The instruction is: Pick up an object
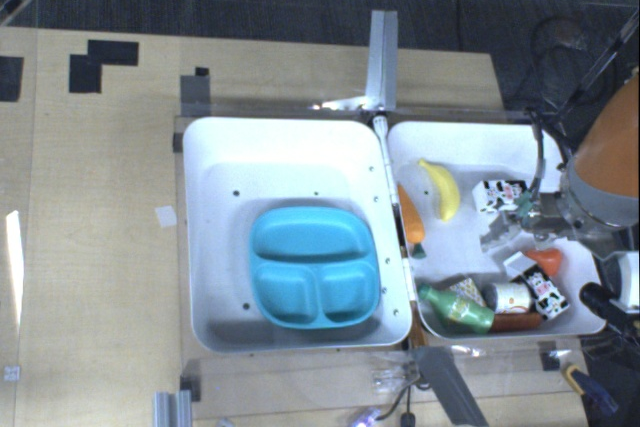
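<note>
1. Objects fill the right bin (470, 137): a banana (441, 187), a carrot (411, 217) along the divider, a green bottle (456, 306), a can (511, 296), and two cow-patterned items (497, 195).
2. Over the right bin's middle hangs the gripper (508, 233), its fingers spread apart with nothing between them.
3. The left bin (215, 175) holds a blue divided tray (314, 265).

arm (610, 160) cut off by right edge.
</note>
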Controlling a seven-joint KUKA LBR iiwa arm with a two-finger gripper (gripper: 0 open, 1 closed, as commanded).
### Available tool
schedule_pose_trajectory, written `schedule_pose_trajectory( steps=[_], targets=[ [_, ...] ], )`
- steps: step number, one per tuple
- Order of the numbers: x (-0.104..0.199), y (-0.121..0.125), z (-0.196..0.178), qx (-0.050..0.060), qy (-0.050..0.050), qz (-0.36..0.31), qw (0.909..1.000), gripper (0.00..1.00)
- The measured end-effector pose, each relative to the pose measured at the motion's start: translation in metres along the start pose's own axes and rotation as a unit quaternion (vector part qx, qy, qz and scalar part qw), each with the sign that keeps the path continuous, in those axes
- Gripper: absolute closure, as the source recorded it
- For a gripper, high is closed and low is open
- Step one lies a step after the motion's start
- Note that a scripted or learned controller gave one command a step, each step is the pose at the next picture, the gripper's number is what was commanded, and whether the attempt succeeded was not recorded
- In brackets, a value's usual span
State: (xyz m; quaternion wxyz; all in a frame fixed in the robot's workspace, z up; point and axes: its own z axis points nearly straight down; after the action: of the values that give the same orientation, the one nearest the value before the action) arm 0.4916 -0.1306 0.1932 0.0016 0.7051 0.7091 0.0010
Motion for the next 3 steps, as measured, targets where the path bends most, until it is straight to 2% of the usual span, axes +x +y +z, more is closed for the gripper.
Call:
schedule_pose_trajectory(
  steps=[1, 2, 3],
  targets=[
    [0.029, 0.098, 0.087, -0.001, 0.000, -0.002, 1.0000, 0.00],
    [0.020, 0.142, 0.105, -0.003, 0.000, -0.011, 0.9999, 0.00],
    [-0.012, 0.101, -0.001, -0.002, -0.001, -0.052, 0.9987, 0.00]
  ],
)
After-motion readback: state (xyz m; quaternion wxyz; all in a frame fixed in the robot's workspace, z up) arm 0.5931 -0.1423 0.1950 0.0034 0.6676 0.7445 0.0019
